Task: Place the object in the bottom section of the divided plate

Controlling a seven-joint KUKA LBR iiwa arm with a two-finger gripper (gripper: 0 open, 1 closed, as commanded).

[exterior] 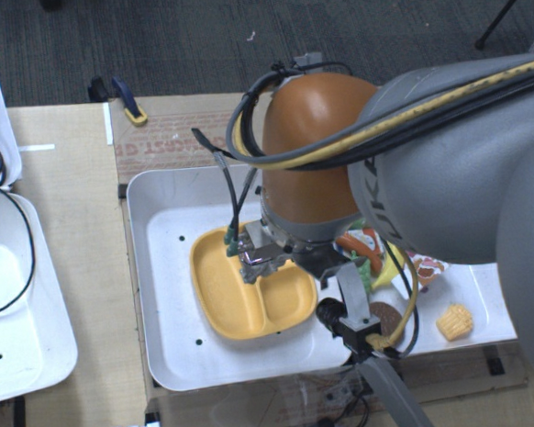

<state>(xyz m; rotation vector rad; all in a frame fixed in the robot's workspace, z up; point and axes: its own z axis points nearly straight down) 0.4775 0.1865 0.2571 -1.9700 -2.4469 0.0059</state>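
I held the pincer point(252, 262) low over the yellow plastic divided plate point(229, 298), could not tell its grip state, and judged it needed shifting nearer before release.

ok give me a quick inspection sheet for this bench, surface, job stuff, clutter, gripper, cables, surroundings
surface: white bin on a wooden bench.
job's things: yellow divided plate lying in the bin; its sections look bare.
clutter: corn piece, brown round item, orange and red items at the bin's right.
grippers: gripper over the plate's upper part.
cables: black and yellow cables looping over the arm.
surroundings: second white bin at left; blue clamp.
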